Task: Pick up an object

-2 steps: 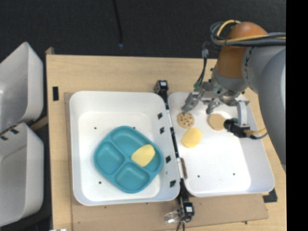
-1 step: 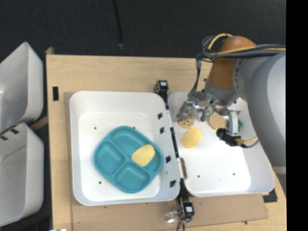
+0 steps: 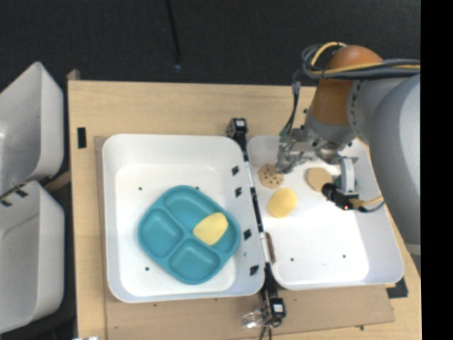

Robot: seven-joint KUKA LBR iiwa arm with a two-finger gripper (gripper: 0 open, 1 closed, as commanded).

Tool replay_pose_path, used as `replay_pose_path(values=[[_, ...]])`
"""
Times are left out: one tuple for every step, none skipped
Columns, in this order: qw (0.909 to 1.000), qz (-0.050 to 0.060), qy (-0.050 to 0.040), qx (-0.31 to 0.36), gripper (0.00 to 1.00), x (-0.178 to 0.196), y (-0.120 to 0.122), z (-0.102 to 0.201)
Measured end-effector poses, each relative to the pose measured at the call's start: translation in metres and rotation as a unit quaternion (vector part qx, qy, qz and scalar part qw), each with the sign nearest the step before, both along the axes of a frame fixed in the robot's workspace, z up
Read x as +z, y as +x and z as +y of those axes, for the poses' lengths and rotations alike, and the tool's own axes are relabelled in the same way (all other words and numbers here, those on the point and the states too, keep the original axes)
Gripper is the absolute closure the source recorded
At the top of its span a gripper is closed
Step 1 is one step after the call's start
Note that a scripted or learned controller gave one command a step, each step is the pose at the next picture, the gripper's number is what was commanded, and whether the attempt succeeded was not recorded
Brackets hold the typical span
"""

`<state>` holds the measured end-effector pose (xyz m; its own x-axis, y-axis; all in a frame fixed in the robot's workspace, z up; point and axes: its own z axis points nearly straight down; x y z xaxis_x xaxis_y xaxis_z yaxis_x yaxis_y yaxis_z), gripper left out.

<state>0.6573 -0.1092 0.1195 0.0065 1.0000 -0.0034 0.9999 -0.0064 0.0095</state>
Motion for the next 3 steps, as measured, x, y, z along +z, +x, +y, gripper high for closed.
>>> replay_pose_path(values=[[1.0,0.001,0.0012,-0.001,1.0,0.064,-0.004,-0.002],[1.0,0.001,0.0009,0.003,1.0,0.119,-0.002,-0.003],[1.0,0.002,0.0012,0.005,1.0,0.154,-0.001,-0.005]])
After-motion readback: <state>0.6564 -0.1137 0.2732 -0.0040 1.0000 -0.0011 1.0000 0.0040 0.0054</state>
